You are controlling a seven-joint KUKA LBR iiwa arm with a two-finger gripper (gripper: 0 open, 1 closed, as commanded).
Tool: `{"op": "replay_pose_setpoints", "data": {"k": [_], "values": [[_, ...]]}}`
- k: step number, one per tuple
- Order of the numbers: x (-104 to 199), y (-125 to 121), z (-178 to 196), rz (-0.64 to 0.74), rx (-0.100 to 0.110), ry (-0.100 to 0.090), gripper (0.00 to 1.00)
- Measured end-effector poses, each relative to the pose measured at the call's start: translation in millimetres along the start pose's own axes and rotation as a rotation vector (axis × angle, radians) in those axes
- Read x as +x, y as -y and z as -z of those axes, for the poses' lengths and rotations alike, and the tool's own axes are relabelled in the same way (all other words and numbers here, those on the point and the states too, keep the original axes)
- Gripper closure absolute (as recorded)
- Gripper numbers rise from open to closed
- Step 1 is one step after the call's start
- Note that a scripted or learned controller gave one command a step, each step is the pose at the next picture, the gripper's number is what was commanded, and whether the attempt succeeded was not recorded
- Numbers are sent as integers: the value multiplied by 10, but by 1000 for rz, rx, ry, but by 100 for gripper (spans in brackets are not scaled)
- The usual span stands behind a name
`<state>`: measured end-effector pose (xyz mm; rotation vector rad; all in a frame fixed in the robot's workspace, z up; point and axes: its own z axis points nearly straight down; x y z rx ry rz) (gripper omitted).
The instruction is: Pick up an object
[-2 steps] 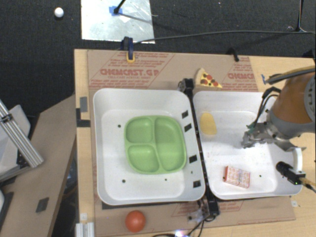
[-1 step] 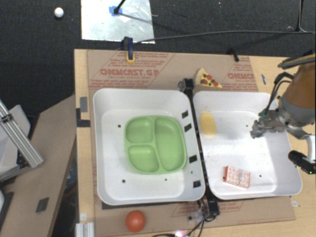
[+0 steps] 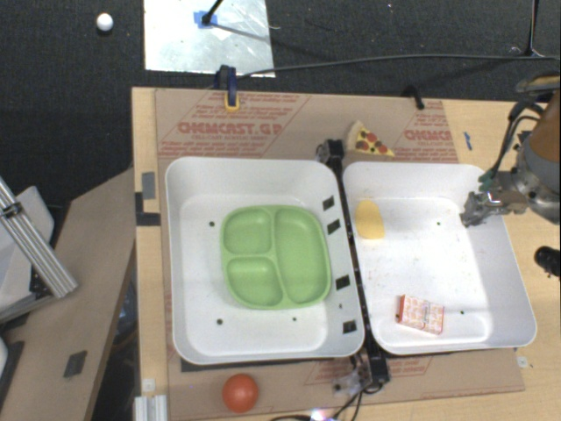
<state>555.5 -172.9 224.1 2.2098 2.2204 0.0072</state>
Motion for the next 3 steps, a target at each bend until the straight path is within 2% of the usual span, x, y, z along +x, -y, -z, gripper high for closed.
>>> {"op": "replay_pose_setpoints", "data": {"k": [1,2,3], "values": [[-1,-11,36,0,6,-2,100],[440,4,-14,4,8,-5,100],[986,23,99,6,7,-5,100]]}}
